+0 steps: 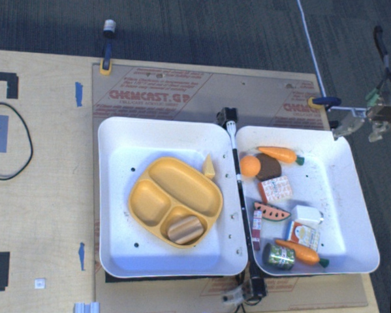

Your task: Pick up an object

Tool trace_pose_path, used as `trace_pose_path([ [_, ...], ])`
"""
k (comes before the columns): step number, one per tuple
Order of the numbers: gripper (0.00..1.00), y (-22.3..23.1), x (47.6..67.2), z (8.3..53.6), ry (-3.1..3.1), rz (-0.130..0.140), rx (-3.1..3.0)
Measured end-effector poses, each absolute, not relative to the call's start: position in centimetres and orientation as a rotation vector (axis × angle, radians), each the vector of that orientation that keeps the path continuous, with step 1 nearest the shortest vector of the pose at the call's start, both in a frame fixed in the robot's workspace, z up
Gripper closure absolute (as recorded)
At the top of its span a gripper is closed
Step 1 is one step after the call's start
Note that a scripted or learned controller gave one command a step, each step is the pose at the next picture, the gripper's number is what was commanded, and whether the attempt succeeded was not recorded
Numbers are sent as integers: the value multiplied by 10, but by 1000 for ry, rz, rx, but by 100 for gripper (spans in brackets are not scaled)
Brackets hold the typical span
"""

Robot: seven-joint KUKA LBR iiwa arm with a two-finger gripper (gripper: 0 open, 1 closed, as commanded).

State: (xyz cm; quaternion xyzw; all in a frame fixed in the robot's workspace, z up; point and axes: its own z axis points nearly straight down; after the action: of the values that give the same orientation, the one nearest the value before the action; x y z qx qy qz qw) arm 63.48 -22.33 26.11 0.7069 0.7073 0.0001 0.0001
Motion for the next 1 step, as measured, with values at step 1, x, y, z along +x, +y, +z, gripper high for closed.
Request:
trace_pose_path([
  [1, 0, -219, 629, 102, 2229, 12, 2218],
])
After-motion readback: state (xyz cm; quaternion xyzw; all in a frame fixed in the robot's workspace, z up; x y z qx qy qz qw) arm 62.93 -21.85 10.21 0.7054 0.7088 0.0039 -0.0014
